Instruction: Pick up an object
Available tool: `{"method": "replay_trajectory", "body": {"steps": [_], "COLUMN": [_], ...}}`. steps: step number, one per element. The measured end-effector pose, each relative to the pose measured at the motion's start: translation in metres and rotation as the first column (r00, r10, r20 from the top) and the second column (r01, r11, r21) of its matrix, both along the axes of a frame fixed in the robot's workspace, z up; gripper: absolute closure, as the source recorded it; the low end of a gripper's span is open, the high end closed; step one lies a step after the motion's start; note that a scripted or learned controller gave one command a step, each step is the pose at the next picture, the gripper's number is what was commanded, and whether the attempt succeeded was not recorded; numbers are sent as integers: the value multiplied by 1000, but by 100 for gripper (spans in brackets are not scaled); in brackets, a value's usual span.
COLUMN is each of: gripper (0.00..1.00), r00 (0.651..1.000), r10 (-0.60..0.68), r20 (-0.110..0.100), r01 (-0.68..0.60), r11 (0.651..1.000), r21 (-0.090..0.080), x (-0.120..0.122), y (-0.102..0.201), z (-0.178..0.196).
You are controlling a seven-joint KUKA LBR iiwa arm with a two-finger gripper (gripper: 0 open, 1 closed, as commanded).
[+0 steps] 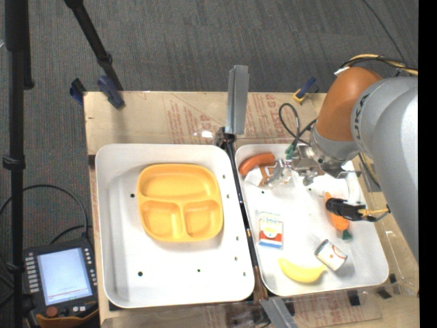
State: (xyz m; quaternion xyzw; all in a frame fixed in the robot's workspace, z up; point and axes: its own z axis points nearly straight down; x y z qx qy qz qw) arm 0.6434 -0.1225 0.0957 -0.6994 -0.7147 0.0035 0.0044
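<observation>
Left bin [109, 251], nearest: yellow divided plate [181, 201] at centre, bare floor around. Right bin [372, 265]: hand [283, 169] low in the far-left corner beside the orange sausage [256, 162], finger state indiscernible. Carrot [338, 217] near the right rim; card box [270, 229] mid-bin; banana [302, 270], small can [330, 255] near the front edge.

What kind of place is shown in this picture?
Probably a robotics lab: a grey arm reaches over two white bins clamped on a bench, with a teach pendant and tripod legs nearby.
</observation>
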Motion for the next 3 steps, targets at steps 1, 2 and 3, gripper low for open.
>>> {"method": "replay_trajectory", "body": {"steps": [1,2,3], "gripper": [0,0,0], "r00": [986,932,976], "r10": [-164,-362,-217], "r20": [-8,-22,8], "r01": [164,362,217], "r11": [986,932,976], "r21": [1,-6,0], "x": [-2,-7,-50], "y": [-9,-8,-14], "z": [-12,-15,-9]}}
